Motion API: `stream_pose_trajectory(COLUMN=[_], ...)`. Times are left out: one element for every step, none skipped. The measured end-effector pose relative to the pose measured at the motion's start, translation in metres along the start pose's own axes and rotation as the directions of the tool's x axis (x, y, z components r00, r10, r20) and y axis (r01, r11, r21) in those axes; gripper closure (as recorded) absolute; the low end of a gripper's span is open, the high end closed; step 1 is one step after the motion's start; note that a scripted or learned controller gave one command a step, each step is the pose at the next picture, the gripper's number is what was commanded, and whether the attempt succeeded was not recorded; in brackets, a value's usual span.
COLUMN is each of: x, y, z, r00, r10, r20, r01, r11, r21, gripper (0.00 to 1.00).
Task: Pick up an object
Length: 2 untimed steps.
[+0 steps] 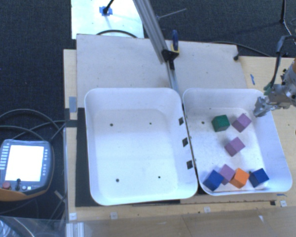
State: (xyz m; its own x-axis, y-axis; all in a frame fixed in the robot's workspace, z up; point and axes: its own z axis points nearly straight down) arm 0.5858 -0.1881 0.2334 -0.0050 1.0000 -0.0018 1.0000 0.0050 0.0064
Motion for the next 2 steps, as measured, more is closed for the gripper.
stream_pose_trajectory(x=[0.000,0.048], y=[0.001,0.002], z=[0.000,0.009], r00=[1.000,1.000], r10=[0.000,-0.004], r20=[0.000,-0.003], r01=[0.000,0.004], r11=[1.000,1.000], r21=[0.003,0.006], gripper=[1.00,1.00])
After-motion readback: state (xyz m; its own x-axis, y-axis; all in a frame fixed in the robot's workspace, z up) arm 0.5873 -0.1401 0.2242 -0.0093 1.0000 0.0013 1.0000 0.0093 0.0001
